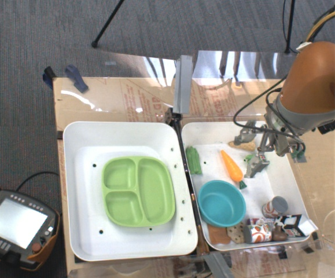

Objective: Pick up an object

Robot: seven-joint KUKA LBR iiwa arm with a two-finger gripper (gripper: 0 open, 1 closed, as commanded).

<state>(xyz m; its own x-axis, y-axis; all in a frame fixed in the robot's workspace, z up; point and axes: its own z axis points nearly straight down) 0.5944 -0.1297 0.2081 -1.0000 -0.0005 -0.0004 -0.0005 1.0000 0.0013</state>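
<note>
The grey-and-orange arm [306, 86] reaches in over the far right corner of the right bin [289, 175], its wrist bent downward so the claw [258, 158] hangs just right of the orange carrot [232, 165]. The claw's fingers stand apart, released, with nothing between them. The carrot lies (tilted, tip toward the bin's far side) just beyond the blue bowl [221, 204]. A green piece [193, 160] rests left of the carrot; small cans and packets [274, 222] cluster right of the bowl.
</note>
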